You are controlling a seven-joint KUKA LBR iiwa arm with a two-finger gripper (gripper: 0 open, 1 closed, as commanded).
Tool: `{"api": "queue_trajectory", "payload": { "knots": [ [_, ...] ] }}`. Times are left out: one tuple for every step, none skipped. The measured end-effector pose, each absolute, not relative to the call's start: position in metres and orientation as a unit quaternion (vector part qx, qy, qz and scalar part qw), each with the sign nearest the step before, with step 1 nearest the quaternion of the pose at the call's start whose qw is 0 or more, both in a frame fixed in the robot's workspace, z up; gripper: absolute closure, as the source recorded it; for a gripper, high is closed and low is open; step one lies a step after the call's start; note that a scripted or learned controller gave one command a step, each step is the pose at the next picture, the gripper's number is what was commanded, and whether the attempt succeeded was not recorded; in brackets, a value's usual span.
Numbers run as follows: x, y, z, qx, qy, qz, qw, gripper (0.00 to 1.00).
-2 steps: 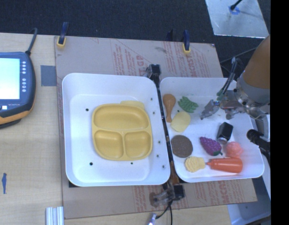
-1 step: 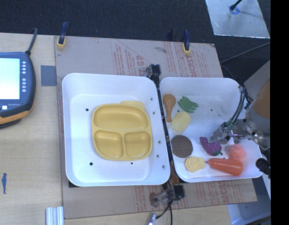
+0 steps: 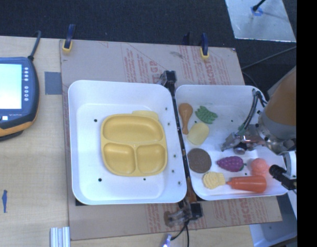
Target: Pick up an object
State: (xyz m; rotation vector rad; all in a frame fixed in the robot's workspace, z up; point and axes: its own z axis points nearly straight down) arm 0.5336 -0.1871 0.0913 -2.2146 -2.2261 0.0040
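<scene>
Over the right bin (image 3: 220, 92), the tool (image 3: 235, 143), its state unclear, should descend squarely onto the purple grapes (image 3: 230, 163), avoiding neighbouring toys.

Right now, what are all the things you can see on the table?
bins: 2, white, side by side on the cardboard
tray: 1, yellow, three sections, left bin
drumstick: 1, tan, right bin
leaf: 1, green, right bin
block: 1, pale yellow, right bin
patty: 1, brown, right bin
grapes: 1, purple, right bin
corn: 1, yellow, right bin
carrot: 1, orange, right bin
ball: 1, pink-red, right bin
tablet: 1, orange-black, far left
gripper: 1, metal, over right bin
</scene>
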Motion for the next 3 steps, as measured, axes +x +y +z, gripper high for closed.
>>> {"api": "queue_trajectory", "payload": {
  "knots": [
    [0.534, -0.188, 0.102, -0.704, -0.71, 0.0017, 0.001, 1.0],
    [0.595, -0.166, 0.226, -0.706, -0.709, -0.0001, 0.0, 1.0],
    [0.586, -0.123, 0.253, -0.705, -0.709, 0.0004, 0.001, 1.0]
  ]
}}
